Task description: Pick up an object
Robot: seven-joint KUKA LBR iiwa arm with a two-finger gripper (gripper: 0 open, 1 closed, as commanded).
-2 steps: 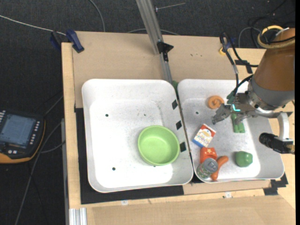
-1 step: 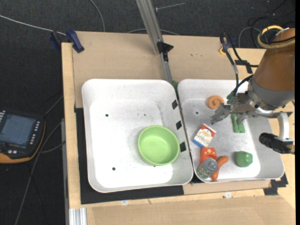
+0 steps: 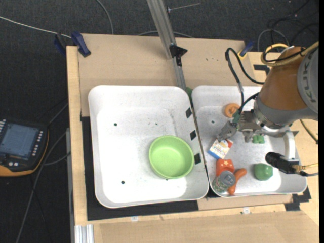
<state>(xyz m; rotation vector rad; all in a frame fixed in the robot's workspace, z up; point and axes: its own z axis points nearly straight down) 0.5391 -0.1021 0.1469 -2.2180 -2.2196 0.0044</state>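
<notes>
My gripper (image 3: 229, 131) hangs low over the middle of the right bin (image 3: 202, 103), at the end of the grey wrist with its orange band. Just below and left of it lies a small white packet with blue and orange print (image 3: 220, 148). A round orange piece (image 3: 232, 109) sits just behind the gripper, and a small green piece (image 3: 258, 138) lies to its right under the wrist. Nearer the bin's front are a red block (image 3: 225, 165), a clear round tub (image 3: 223, 182), an orange carrot-like piece (image 3: 238, 175) and a green lump (image 3: 262, 171).
The left bin (image 3: 109, 135) holds a light green bowl (image 3: 171, 157) near its front right corner. A metal pole (image 3: 164, 22) slants down to the gap between the bins. Black cables (image 3: 235, 72) and a black part (image 3: 279, 161) hang by the arm.
</notes>
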